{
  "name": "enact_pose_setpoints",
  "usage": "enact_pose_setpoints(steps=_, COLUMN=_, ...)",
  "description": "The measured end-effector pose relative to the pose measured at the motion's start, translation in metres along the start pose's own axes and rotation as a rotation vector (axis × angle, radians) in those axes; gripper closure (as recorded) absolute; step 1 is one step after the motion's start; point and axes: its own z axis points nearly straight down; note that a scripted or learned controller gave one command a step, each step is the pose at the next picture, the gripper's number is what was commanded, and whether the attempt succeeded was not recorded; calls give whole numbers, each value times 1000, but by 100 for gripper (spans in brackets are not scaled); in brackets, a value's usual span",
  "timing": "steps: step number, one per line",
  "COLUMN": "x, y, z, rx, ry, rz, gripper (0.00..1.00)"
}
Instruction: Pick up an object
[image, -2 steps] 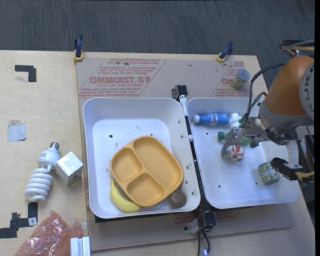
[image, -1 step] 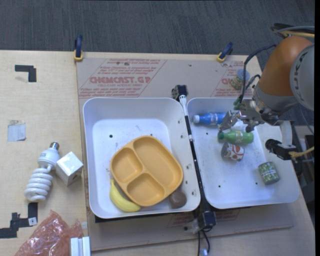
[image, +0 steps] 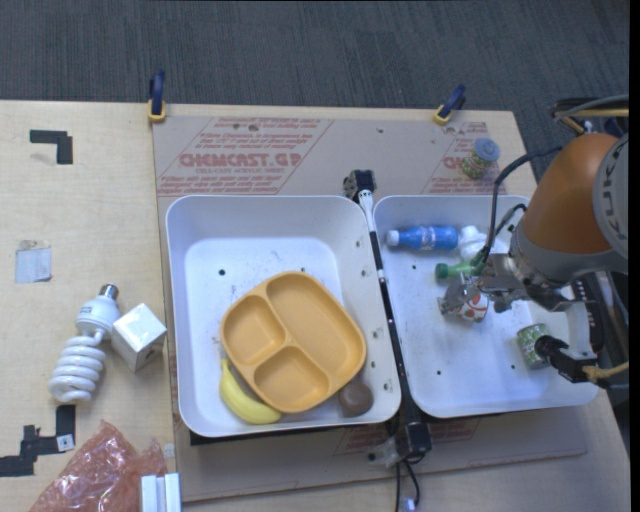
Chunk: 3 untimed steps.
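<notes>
Hand (image: 470, 298) low in right bin (image: 440, 385), among clutter; can't tell its state. Risk: nudges bottle (image: 425, 238), or grabs nothing.

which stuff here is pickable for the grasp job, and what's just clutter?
Job (in the bins):
blue bottle
small can
divided plate
banana
gripper, over the right bin

Lying about (outside the bins):
light bulb
white cube
red mesh bag
</notes>
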Motion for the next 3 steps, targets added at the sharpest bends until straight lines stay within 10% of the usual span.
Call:
enact_pose_setpoints(steps=1, x=-38, y=26, z=47, rx=-1, ry=0, rz=0, gripper=0)
enact_pose_setpoints(steps=2, x=-39, y=27, z=35, rx=-5, ry=-2, rz=0, gripper=100)
enact_pose_setpoints(steps=3, x=13, y=-3, z=-95, rx=-2, ry=-1, rz=-3, gripper=100)
